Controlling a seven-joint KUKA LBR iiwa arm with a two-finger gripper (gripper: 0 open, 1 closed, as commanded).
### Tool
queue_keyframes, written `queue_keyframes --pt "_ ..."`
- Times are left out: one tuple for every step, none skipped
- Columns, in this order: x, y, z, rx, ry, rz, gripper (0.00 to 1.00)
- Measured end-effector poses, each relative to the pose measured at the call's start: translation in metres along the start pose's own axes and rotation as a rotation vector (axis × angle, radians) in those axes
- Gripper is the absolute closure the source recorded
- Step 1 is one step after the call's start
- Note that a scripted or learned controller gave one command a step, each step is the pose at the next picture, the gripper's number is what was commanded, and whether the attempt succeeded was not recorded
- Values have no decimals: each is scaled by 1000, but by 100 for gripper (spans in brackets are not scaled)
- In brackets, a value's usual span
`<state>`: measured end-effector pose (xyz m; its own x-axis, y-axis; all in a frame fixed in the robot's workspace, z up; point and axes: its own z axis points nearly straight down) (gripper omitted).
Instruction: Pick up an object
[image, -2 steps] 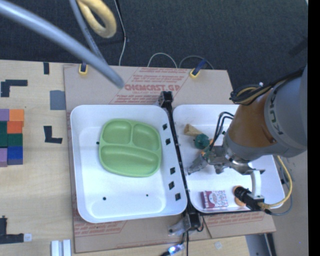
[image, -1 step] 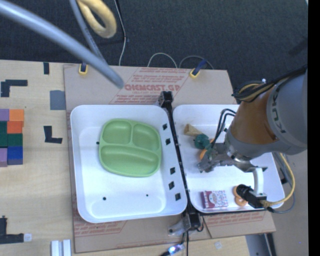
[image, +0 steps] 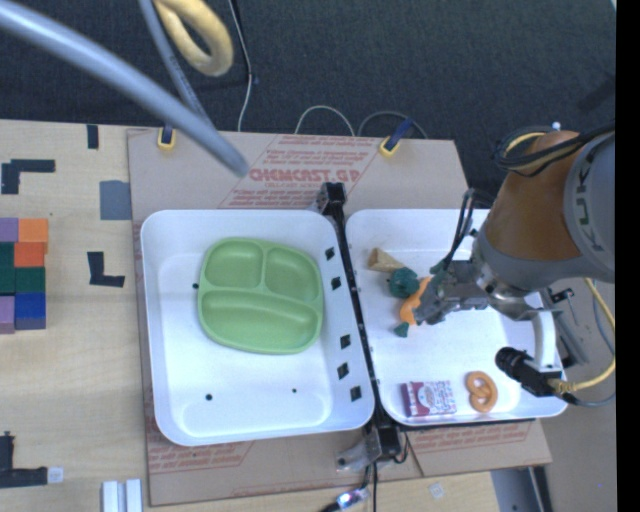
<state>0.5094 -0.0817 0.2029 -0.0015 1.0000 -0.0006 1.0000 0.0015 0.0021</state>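
The orange and green toy (image: 408, 290) lies in the right bin (image: 520, 412), near its left wall, just beside a tan wedge (image: 383, 261). The gripper (image: 428, 303) sits right at the toy, touching or nearly so; whether its fingers are spread or closed cannot be told. A red packet (image: 429, 398) and pretzel (image: 481, 390) lie near the front edge. A green tray (image: 262, 295) rests in the left bin (image: 170, 400).

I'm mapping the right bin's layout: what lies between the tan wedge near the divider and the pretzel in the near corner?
In the camera view, between the tan wedge and the pretzel lie a green-and-orange toy and the tool.
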Motion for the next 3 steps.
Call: queue_keyframes --pt "0 1 -46 0 0 0 100" --pt "46 24 -49 3 1 -2 100" --pt "95 62 -44 2 1 -4 100"
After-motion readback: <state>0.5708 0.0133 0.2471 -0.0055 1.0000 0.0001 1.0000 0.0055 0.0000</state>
